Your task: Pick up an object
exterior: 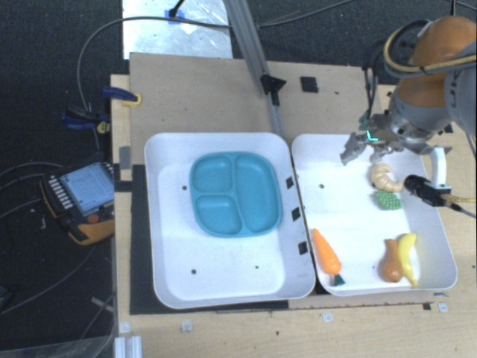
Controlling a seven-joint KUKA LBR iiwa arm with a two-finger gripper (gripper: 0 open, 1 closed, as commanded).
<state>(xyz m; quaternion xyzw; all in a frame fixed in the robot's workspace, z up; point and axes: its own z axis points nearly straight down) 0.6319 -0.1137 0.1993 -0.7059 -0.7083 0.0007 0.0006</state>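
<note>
The two-finger gripper hangs over the far end of the shallow white right-hand bin, its fingers spread apart with nothing between them. All positions below are given relative to this bin.

Contents of the bin:
- A pale beige curled croissant-shaped toy lies at the far right side, just beside the gripper.
- A small green knobbly toy touches the near edge of the croissant-shaped toy.
- An orange plastic carrot with a green tip lies along the near left wall.
- A yellow plastic banana and a brown-orange rounded toy lie touching in the near right corner.

In the neighbouring left-hand white bin rests a blue three-compartment plastic plate.

Step in hand, judged: approach before grasp; no object is held. The croissant-shaped toy is the nearest candidate. The next move calls for centring the spread fingers over it, descending, and closing. The adjoining green toy may crowd one finger.
</note>
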